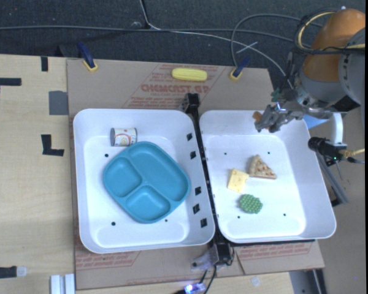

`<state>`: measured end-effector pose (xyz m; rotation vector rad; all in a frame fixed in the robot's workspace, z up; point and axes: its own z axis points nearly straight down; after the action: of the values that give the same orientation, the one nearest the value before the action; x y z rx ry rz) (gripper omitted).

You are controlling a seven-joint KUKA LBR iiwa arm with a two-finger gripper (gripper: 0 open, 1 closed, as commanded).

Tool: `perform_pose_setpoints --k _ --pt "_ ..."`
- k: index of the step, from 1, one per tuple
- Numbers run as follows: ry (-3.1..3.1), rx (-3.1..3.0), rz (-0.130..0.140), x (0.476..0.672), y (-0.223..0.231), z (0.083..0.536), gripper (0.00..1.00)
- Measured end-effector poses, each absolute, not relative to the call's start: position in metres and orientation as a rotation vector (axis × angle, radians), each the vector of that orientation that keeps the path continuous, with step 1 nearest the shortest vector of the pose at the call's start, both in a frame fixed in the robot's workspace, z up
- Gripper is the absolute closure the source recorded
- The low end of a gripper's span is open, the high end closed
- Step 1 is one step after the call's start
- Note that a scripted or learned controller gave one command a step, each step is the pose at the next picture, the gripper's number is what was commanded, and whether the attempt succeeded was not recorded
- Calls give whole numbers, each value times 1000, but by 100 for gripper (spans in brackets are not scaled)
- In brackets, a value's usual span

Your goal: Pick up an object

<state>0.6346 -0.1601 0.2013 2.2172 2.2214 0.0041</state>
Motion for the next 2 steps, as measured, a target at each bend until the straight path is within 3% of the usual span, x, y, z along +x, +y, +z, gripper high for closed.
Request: perform_pose_setpoints --k 1,2 --pt "2220 2216 5 636 -163 265 100" --pt "2228 2218 -1 607 -113 266 100"
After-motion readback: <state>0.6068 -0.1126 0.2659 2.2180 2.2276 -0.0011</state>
